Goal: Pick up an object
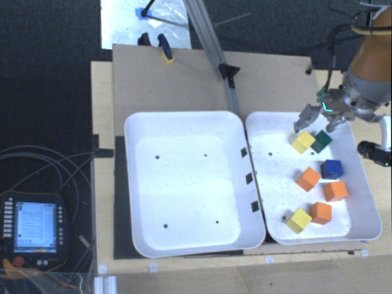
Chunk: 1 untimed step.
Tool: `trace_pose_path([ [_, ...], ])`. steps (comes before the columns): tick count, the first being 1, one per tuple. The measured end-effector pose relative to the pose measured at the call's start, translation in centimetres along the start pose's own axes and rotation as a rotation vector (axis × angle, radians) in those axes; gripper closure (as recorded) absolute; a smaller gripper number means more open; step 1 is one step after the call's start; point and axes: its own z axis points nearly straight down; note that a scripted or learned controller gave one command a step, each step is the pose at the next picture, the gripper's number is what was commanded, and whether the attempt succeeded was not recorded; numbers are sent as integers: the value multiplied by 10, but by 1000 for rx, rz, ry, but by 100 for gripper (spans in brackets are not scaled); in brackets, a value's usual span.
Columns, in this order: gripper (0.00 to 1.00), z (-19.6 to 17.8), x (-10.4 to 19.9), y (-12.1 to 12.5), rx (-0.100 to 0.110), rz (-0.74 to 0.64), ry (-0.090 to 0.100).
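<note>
The right bin [269, 225] holds several small blocks: a yellow block [302, 142] and a dark green block [321, 141] side by side near the back, a blue block [331, 169], three orange blocks [309, 179] [335, 191] [320, 212], and a second yellow block [299, 220] near the front. My gripper [318, 121] hangs open just above and behind the yellow and green pair, one finger [304, 117] to the left and the other to the right. Nothing is between the fingers.
The left bin [138, 164] lies beside the right one. A grey pole [208, 35] slants over the back of the bench. A teach pendant [33, 228] with cables lies on the floor at the left.
</note>
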Motion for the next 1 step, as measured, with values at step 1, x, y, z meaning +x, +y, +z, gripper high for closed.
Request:
trace_pose_path([
  [1, 0, 42, 2, -4, 4, 3, 0],
])
